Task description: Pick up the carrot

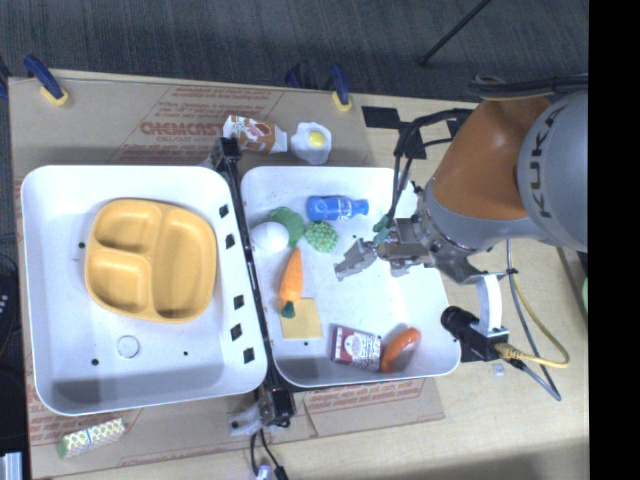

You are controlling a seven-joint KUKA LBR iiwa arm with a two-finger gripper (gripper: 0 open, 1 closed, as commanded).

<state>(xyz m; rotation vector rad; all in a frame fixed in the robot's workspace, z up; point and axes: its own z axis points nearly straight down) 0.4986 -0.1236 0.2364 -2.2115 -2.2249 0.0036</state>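
Reaching from the right, end effector (358, 258) hovers spread, empty, beside carrot (291, 276).

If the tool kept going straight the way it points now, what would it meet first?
The tool points toward the picture's left. Bare bin floor comes first, then likely the carrot; the green bumpy ball sits just above that line. Its height over the floor is unclear, so this is a guess.

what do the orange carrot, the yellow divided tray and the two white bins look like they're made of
The orange carrot with a green top looks like moulded plastic toy food: even colour, smooth matte skin. The yellow three-compartment tray seems hard plastic, with rounded moulded walls and a soft sheen. The shallow white bins also look like rigid plastic with glossy rims, though painted metal can't be ruled out.
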